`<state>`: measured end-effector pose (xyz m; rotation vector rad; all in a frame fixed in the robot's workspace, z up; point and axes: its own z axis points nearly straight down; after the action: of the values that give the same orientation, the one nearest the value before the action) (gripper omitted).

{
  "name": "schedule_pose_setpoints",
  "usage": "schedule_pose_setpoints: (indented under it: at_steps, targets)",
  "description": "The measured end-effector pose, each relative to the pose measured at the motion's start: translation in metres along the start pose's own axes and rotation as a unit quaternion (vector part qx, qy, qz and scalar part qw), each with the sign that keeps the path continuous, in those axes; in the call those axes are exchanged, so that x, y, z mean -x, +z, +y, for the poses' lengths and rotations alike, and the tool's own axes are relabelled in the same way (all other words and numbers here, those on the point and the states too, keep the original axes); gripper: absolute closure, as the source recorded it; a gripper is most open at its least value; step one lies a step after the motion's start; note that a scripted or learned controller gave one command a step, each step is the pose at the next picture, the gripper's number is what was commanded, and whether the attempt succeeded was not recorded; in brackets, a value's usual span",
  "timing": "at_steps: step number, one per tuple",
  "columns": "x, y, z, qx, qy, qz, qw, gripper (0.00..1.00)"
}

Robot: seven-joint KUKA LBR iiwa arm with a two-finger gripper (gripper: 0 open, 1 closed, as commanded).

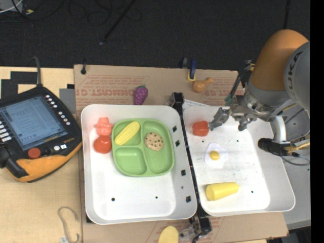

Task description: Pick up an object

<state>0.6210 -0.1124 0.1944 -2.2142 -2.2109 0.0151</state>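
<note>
Where the arm reaches in from the right of the camera view, its gripper (229,119) hangs over the far part of the right bin (276,199), near that bin's far edge. The fingers (218,119) stand spread apart with nothing between them; the left one points toward a small red object (200,128) lying just beside it, close to the bin's far left corner, and whether they touch cannot be told. Nearer the middle of the same bin lies a toy fried egg (215,155), white with a yellow yolk, apart from the gripper. A yellow cone-like piece (221,190) lies on its side toward the near edge of that bin.

The left bin (131,209) carries a green divided plate (143,147) in its far half. A yellow corn cob (126,132) lies tilted in the plate's far left compartment, and a cookie (154,141) sits in the far right one. Beside the plate's left edge, a pink object (103,125) and a red-orange one (102,145) rest on the bin floor, close together.

Outside the bins, on the cardboard at the far side of the bench, sit a purple grape bunch (140,94) and an orange-brown toy (202,84). A tablet-like pendant (33,130) lies at the bench's left edge, and a yellow object (168,234) lies at the near edge.
</note>
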Motion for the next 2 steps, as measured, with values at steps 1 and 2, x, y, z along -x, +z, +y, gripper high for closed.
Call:
schedule_pose_setpoints:
  at_steps: [1, 2]
  targets:
    - [0.000, -0.009, 0.003, 0.007, -0.001, -0.001, 1.0000, 0.00]
    - [0.008, 0.050, 0.001, 0.004, -0.001, -0.001, 1.0000, 0.00]
